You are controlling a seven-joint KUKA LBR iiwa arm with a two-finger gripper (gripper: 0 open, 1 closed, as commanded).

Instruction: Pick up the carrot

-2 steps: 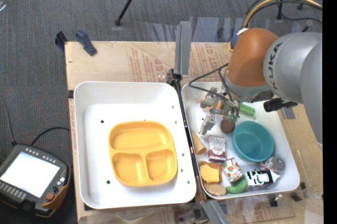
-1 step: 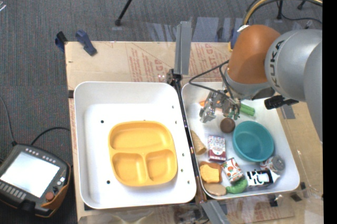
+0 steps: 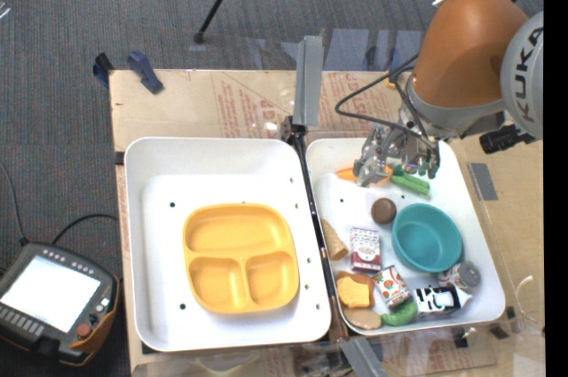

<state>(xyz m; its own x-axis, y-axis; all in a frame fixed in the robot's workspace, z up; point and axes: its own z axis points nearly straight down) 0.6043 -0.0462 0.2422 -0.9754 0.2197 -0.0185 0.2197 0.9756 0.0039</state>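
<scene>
— Where is your gripper (image 3: 377, 162) just now?

— Over the back of the right bin (image 3: 475, 229), low among the things there. My arm (image 3: 470, 47) comes in from the right above it.

— And the carrot (image 3: 368, 176)?

— Right under the gripper. Its orange tip pokes out to the left, and its green top (image 3: 413, 184) sticks out to the right.

— Are you pinching it?

— I cannot tell whether my fingers are spread or pressed together; the wrist and cables hide them, so I won't claim a hold.

— What lies nearby?

— A brown ball (image 3: 383, 209) just in front of the carrot, a teal bowl (image 3: 427, 237) beside that, and small packets (image 3: 365, 248) nearer the front. The yellow tray (image 3: 240, 257) sits in the left bin (image 3: 155, 189).
</scene>
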